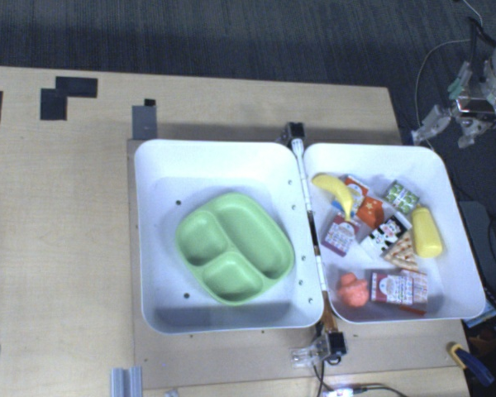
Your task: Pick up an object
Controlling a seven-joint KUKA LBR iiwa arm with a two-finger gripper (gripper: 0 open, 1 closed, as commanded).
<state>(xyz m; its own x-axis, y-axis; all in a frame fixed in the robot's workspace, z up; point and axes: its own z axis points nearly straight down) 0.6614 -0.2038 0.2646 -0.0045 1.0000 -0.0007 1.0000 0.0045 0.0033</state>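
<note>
From my station I see the surface (58, 246) pale and bare on the left, with a few dark marks near its far edge. Next comes the left bin (153, 222), and in it sits a green tray (234, 246) with three compartments, lying flat near the bin's middle.

A thin divider runs between the bins. The right bin (450, 222) holds the clutter. At its far left corner lies a banana (334, 191), curved, with a red packet (370, 210) just beside it. Below the banana is a small card (341, 237) with a purple and red print. Near the middle sits a black-and-white box (386, 234), and touching it on the right are brown sticks (403, 254). A green can (402, 197) lies tilted near the far wall. A yellow block (426, 231) rests along the right side, just beside the sticks. At the near edge I see a pink lump (353, 289) and, touching it, a red-and-white carton (399, 290) lying flat.

Farthest right, the arm comes in at the upper corner, outside the bins and above the dark floor. The gripper (446, 116) points left and down toward the right bin's far corner, well apart from every object. Its fingers (427, 123) are spread apart with nothing between them.
</note>
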